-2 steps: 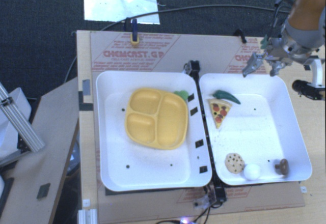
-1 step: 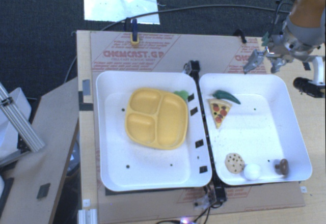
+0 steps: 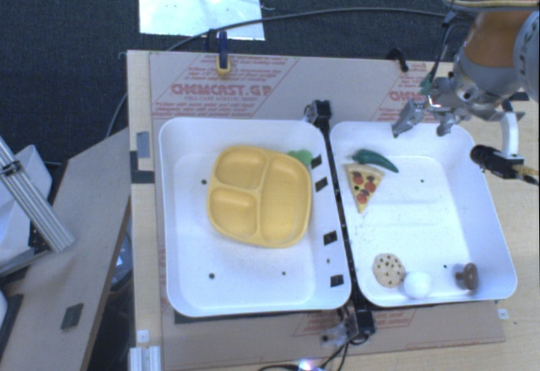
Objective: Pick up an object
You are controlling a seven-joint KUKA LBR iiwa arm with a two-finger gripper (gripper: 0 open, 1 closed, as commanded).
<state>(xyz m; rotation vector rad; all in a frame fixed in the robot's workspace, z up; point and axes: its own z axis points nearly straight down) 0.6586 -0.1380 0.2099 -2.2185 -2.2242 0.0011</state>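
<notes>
Hovering claw: the claw (image 3: 429,117) hung over the far edge of the right bin (image 3: 489,226), its two fingers spread apart with nothing between them and touching nothing.
Arm: the grey arm (image 3: 498,40) with its orange band came in from the upper right and was cut off by the frame edge.
Right bin contents: a green pepper (image 3: 375,160) lay near the far left corner, just beside the pizza slice (image 3: 364,186); a cookie (image 3: 388,270), a white ball (image 3: 417,284) and a small brown thing (image 3: 467,276) lay along the near wall.
Pepper axis: long axis ran left to right, tilted slightly, with the thin tip pointing right and toward the near side.
Pizza slice axis: the wide crust faced far, the point faced near.
Cookie and ball: touching or nearly so; I could not tell which.
Brown thing: too small and blurred to name.
Left bin: the left bin (image 3: 194,276) held a yellow divided plate (image 3: 260,196), lying flat in its middle.
Hidden part: a green thing (image 3: 301,158) peeked out past the plate's far right corner, mostly covered, its shape unclear.
Surface: the surface (image 3: 253,83) under the bins bore a printed sheet with reddish lettering.
Claw to pepper: near, apart, the pepper lying to the claw's near left.
</notes>
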